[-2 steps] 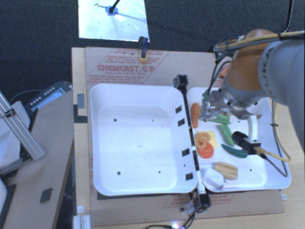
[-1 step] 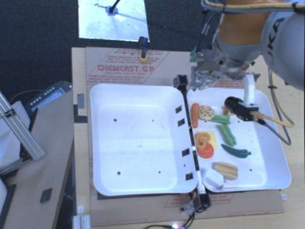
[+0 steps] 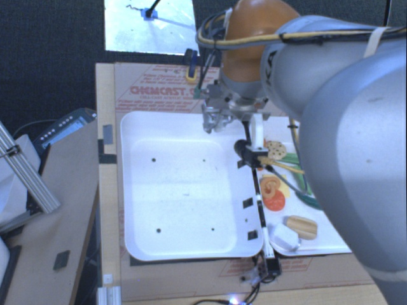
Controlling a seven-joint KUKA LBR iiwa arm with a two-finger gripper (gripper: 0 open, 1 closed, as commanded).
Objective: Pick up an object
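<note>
My gripper (image 3: 212,121) hangs over the far right corner of the left white bin (image 3: 178,196), with nothing visible under it. The task's objects lie in the right bin (image 3: 318,245), largely hidden by the arm. There I see a round tan cookie (image 3: 276,149), a yellow-green strip (image 3: 291,165), an orange slice (image 3: 269,184), a red tomato slice (image 3: 275,201), a tan bread loaf (image 3: 301,227) and a white lump (image 3: 284,237). The gripper stands left of and above all of these, apart from them.
A green piece (image 3: 308,199) shows at the arm's edge in the right bin. The big grey arm (image 3: 343,119) covers most of that bin. Both bins rest on a cardboard sheet (image 3: 159,88). A grey device (image 3: 63,127) sits off the bench to the left.
</note>
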